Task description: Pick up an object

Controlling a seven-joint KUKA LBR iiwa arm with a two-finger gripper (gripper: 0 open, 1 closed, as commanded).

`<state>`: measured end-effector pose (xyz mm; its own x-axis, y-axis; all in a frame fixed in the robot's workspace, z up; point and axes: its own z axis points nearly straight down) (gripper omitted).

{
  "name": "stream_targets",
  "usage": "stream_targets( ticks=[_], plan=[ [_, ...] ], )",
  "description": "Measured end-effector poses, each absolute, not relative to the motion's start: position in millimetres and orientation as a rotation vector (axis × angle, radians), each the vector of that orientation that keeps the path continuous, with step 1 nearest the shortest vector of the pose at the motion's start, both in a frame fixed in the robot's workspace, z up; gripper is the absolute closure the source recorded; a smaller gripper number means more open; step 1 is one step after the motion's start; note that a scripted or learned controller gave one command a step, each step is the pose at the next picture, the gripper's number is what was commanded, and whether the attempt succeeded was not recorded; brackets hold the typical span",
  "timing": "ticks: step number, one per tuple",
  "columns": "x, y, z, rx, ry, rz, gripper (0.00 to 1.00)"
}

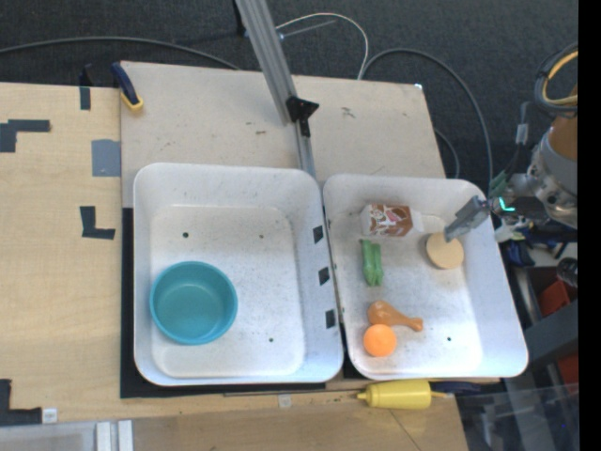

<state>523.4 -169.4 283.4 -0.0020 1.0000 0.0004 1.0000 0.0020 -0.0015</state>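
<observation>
Two bins are sitting on the table; we are lowering the claw (467, 218) toward the tan disc (445, 252) in the right bin (488, 346), centring first; claw spread: we cannot tell.

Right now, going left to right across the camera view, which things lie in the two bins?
Blue bowl → green pea pod → orange ball → brown-and-white carton → chicken drumstick → tan round disc, with the gripper just above it.

Bright, even overhead light with soft, faint shadows; the whole view is slightly soft and grainy.
</observation>
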Motion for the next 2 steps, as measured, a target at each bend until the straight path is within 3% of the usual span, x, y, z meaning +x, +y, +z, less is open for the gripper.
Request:
stream_targets(
  ticks=[2],
  plan=[
    [525.9,-171,190,-2.217,-2.219,0.007,0.0]
  ],
)
